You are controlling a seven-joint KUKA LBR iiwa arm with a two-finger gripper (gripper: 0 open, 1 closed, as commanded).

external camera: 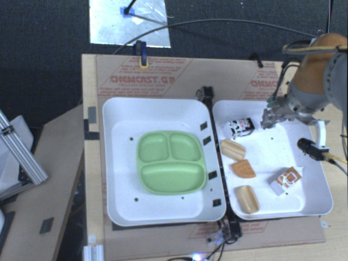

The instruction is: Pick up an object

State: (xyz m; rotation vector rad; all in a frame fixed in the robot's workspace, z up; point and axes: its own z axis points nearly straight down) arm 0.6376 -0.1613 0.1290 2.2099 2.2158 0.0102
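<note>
So the tool (268, 120) sits over the far end of the right bin (321, 200), coming off the grey arm (318, 75) with the orange band that reaches in from the right. Honestly can't tell how far open it is from this angle, and I don't see anything held in it.

Closest thing to it is a small black-and-white packet (240, 126), just to its left on the bin floor, near but not touching as far as I can see. Going toward the near edge from there: a tan bread roll (232, 149) by the bin's left wall, then an orange wedge (243, 169) just beside it, then a tan oval piece (248, 199) near the front. Off on the right side of that bin there's a little orange-and-white box (286, 179), well apart from the others.

The left bin (117, 145) has a green divided plate (171, 162) lying flat in the middle. Both bins sit side by side on the bench (163, 75).
</note>
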